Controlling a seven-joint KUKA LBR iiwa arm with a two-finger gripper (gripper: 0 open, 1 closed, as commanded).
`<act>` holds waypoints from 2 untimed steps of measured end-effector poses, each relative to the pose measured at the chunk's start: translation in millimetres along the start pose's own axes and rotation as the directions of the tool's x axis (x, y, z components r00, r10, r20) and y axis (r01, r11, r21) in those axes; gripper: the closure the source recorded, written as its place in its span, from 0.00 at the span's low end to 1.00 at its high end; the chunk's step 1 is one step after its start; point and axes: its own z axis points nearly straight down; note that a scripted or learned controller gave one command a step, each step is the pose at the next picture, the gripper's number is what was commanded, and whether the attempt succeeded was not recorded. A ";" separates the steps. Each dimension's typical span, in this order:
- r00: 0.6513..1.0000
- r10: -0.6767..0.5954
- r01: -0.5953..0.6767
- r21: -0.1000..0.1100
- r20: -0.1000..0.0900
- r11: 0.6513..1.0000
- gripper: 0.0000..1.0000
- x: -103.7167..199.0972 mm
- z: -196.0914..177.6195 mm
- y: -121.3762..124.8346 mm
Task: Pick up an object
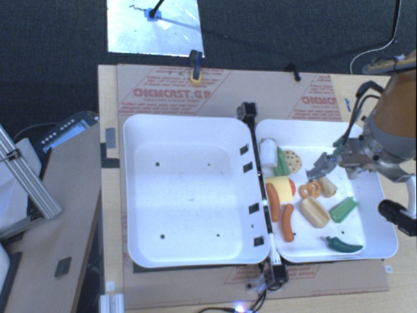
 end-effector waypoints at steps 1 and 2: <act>1.000 0.010 -0.010 0.011 0.000 1.000 0.00 -71.2 121.7 -20.8; 1.000 0.002 -0.002 -0.009 0.010 1.000 0.00 1.7 189.6 0.6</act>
